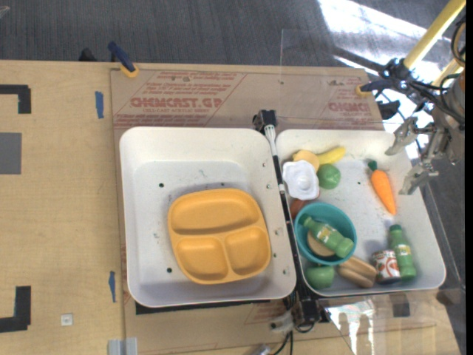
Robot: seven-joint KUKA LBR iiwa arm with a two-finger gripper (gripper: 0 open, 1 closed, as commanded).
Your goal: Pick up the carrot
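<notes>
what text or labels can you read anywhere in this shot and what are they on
"CHEMCAST GP": red print on the brown protective sheet behind the bins, at its left; it reads mirrored.
The same red print repeats at the sheet's right, too faint to read in full.
Smaller red lines above each logo: too small to read.
Label on the small can: blurred, unreadable.
Labels on the green bottle and on the bottle in the teal bowl: unreadable.

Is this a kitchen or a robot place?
Probably a robot lab, not a kitchen. The food is toys: a carrot, a teal bowl and a yellow tray sit in two white bins on a taped bench, with the robot's tool beside them.
</notes>
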